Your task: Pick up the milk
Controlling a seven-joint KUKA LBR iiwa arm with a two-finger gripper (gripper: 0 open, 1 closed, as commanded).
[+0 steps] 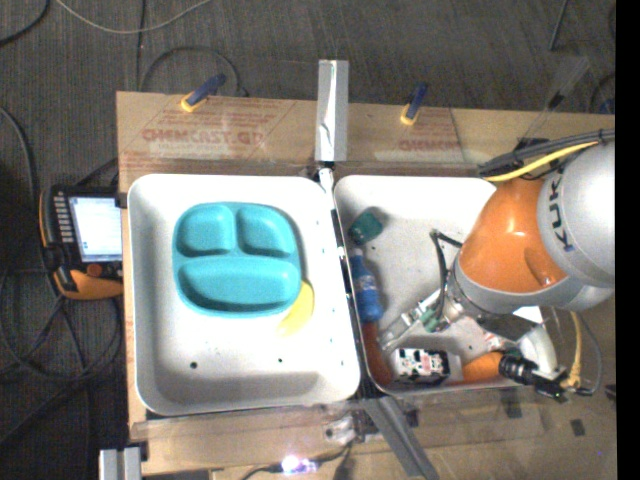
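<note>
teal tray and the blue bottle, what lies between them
In the camera view, between the teal tray and the blue bottle lie a yellow banana and the bins' adjoining walls.

The milk (420,364) is a small dark carton with white and red markings. It lies flat near the front wall of the right bin (400,200), just under my wrist.
</note>
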